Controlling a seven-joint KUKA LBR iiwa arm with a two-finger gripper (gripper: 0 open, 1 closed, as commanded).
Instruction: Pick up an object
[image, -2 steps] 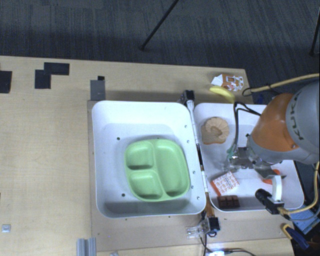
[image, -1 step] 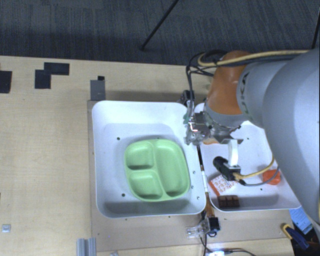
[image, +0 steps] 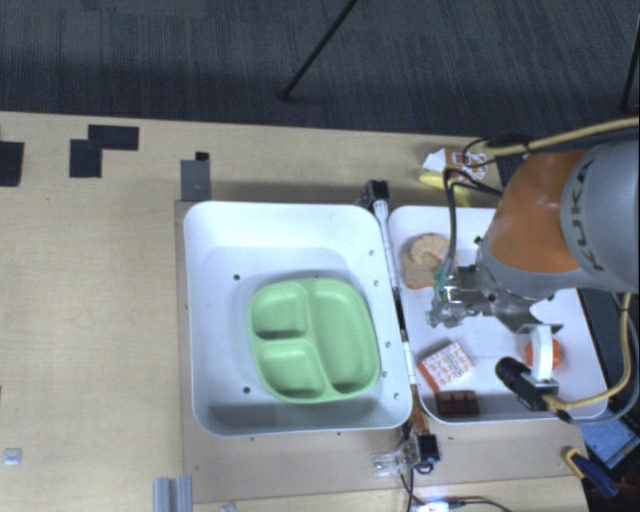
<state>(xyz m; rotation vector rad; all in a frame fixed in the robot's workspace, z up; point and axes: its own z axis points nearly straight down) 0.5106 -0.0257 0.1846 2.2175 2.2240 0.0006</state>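
The claw (image: 448, 300) hangs over the right bin (image: 590, 345), though I cannot tell how it stands. Beside it lies a tan round object (image: 424, 257), perhaps a cookie; nearer the front, an orange patterned packet (image: 447, 365) and a dark brown block (image: 458, 404). A green divided tray (image: 313, 338) fills the left bin (image: 215, 300).

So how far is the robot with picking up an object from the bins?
Done: the arm has reached over the right bin, and its gripper is low among the objects. In hand: nothing visible between its fingers. Left: the grasp itself. The round cookie, the orange packet and the brown block lie in that bin; the green tray lies in the left one.
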